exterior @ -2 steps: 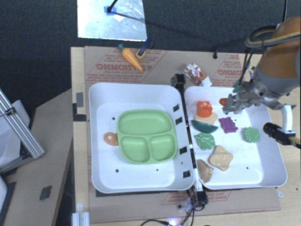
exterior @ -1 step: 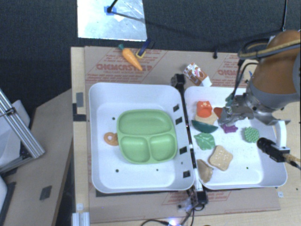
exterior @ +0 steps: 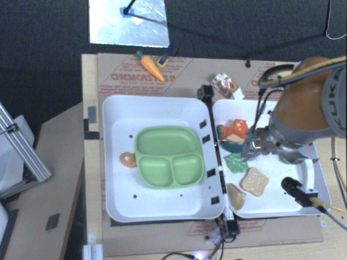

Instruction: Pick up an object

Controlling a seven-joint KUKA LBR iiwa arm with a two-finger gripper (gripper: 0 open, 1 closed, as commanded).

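In the right bin point(exterior: 271, 205) lie a red-orange toy point(exterior: 237, 128), a dark teal piece point(exterior: 232, 144), a green leafy piece point(exterior: 236, 162), a tan bread slice point(exterior: 254, 181) and a beige piece point(exterior: 236, 195). My gripper point(exterior: 251, 147) hangs low over the right bin, just right of the teal piece and above the green leafy piece. Nothing shows clearly between its fingers. The left bin point(exterior: 116, 145) bears a green divided plate point(exterior: 167, 156) and a small pretzel point(exterior: 128, 159).
Outside the bins, an orange toy carrot point(exterior: 151, 66) lies on the cardboard at the back, and a small wrapped packet point(exterior: 225, 84) sits at the right bin's back rim. A black divider point(exterior: 213, 145) runs between the bins.
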